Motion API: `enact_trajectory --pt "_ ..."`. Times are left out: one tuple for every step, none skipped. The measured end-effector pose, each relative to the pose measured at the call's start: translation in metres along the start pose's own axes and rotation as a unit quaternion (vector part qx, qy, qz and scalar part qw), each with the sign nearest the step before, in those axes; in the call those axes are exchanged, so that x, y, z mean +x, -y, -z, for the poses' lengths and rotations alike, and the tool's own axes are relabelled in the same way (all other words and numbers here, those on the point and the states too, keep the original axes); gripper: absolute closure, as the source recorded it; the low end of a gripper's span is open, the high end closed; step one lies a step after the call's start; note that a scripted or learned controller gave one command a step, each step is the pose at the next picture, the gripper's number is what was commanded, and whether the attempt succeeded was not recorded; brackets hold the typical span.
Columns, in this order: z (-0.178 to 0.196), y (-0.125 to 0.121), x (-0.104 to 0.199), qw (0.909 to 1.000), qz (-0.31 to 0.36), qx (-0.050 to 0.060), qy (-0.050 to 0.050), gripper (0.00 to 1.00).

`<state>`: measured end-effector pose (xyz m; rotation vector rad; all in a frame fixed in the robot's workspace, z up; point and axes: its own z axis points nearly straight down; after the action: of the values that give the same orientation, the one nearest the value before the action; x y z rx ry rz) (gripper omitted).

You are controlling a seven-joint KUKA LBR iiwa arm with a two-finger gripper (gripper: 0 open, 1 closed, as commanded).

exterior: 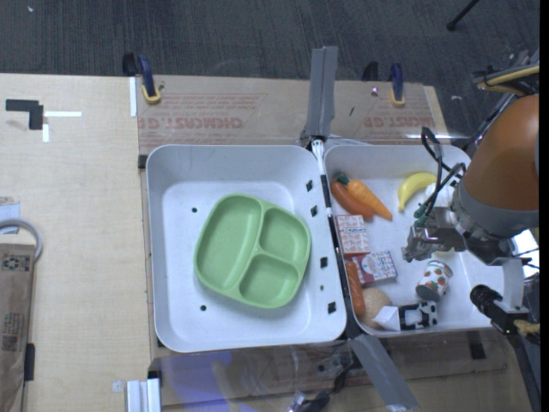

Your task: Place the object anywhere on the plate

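Note:
A light green divided plate [252,251] lies in the left white bin [171,316]. The right bin [390,168] holds a carrot [360,197], a banana [415,187], two small cartons [351,233] [376,267], a bread roll [375,301], a black-and-white toy [418,315] and a white piece with orange spots [436,277]. My gripper [423,240] hangs low over the right bin, just above the spotted piece and right of the cartons. I see nothing held in it. The arm's orange band covers the bin's right side.
A grey divider post [322,93] rises between the bins at the back. Two clamps [147,82] [395,88] hold the cardboard behind them. A brown paper bag [15,316] lies on the bench at far left.

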<state>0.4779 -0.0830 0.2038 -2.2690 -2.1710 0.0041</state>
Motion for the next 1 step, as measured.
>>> enact_trajectory --pt "0.0609 -0.066 -0.0146 0.9997 0.024 -0.001 0.001 1.0"
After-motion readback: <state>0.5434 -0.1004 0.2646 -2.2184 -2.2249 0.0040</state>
